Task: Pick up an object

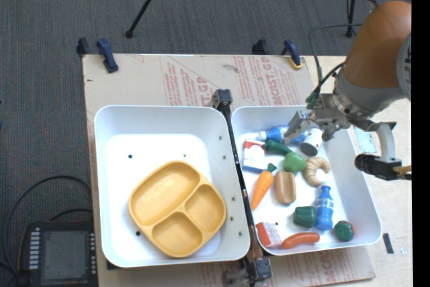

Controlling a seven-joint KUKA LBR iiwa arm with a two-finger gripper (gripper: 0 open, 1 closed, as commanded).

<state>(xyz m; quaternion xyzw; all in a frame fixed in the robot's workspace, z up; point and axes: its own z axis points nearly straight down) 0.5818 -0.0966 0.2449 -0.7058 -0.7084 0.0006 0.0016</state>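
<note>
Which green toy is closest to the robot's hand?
The green toy beside the croissant, just below the hand. The other two green ones lie down at the bin's near end.

I see two white bins (pixel 107 138); the left one holds a yellow-orange divided plate (pixel 177 208). In the right bin I make out an orange carrot (pixel 261 189) with a green top, a blue bottle (pixel 325 207), a tan croissant (pixel 316 170) and a red sausage (pixel 300 239). My arm (pixel 379 54) is grey with an orange band.
</note>
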